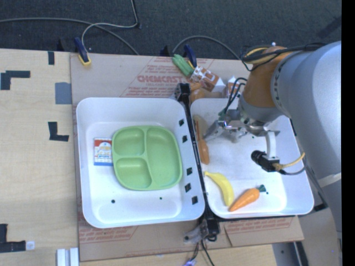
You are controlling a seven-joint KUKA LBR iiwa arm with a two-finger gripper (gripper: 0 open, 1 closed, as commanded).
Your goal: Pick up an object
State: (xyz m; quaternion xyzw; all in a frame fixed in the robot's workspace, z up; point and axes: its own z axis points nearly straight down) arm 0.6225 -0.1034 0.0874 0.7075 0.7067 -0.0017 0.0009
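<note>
We begin at the left bin (89,148). A green divided plate (147,157) lies near its middle, and a small printed card or packet (102,151) sits just beside the plate's left edge, toward the bin's left wall. Nothing here is being handled.

Moving to the right bin (294,201), we note a long brown item, possibly a toy hot dog (202,143), lying along the bin's left wall. A yellow banana (221,187) rests near the front left corner, and an orange carrot (244,199) lies just beside it along the front edge, the two close but, as far as we can judge, not touching.

The gripper (222,129) is down inside the right bin, in its rear half, close to the brown item. Whether its fingers are apart or together we cannot tell at this angle, and we see no object between them. The arm (310,93) covers the bin's right rear corner.

Behind the bins, on the cardboard sheet (144,79), we record a green item and a small brown packet.

Our assessment: the pick is not yet done. Every candidate object rests on the bin floor; closing, securing and lifting all remain.
</note>
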